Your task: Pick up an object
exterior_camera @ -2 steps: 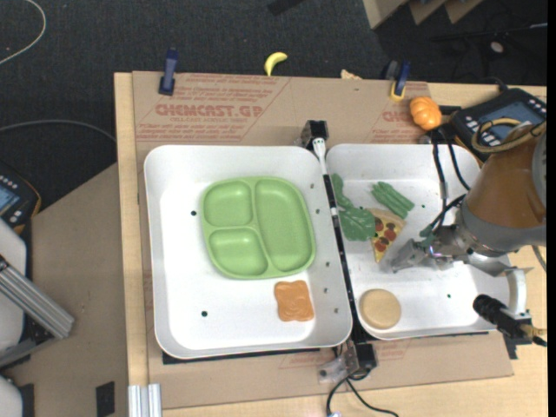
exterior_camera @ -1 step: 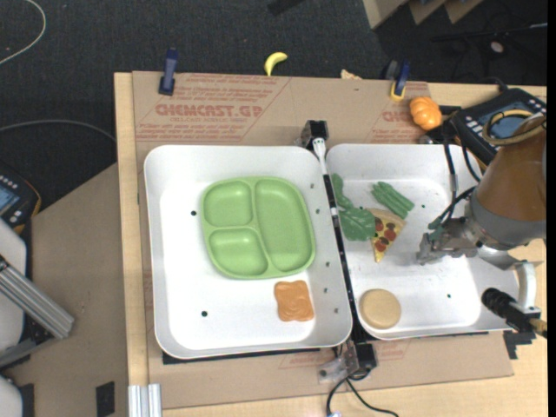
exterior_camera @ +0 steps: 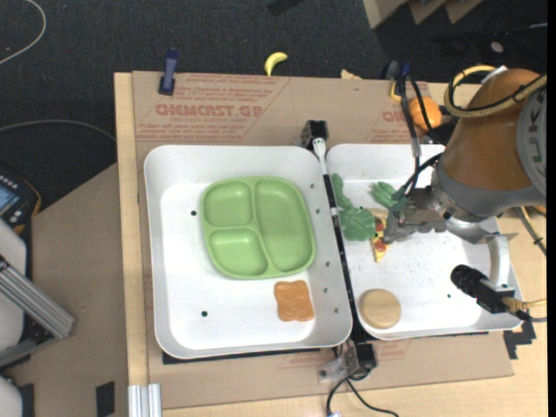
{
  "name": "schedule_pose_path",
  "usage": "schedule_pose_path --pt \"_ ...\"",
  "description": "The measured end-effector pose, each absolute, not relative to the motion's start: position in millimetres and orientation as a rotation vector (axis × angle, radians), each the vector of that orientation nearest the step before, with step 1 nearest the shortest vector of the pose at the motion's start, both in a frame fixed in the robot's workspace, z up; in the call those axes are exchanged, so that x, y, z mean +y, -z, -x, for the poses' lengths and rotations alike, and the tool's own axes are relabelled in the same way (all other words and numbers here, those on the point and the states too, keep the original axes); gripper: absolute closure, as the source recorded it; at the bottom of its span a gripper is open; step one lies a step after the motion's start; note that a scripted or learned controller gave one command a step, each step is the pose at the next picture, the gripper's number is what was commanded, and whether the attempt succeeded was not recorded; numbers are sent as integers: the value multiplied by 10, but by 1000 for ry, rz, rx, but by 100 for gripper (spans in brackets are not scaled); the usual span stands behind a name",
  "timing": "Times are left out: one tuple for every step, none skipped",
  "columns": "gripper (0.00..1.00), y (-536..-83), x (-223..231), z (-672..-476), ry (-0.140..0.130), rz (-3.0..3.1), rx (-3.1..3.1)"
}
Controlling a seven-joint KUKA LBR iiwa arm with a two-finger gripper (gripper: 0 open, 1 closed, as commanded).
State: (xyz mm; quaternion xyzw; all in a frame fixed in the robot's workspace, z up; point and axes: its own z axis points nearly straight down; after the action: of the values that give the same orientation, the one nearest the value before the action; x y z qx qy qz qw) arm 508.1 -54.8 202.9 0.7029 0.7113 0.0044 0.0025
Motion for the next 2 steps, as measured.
schedule_pose_path --pt "100 -2409 506 -4787 -8 -2208 2236" --pt "100 -4656 343 -4806 -27 -2209 2214"
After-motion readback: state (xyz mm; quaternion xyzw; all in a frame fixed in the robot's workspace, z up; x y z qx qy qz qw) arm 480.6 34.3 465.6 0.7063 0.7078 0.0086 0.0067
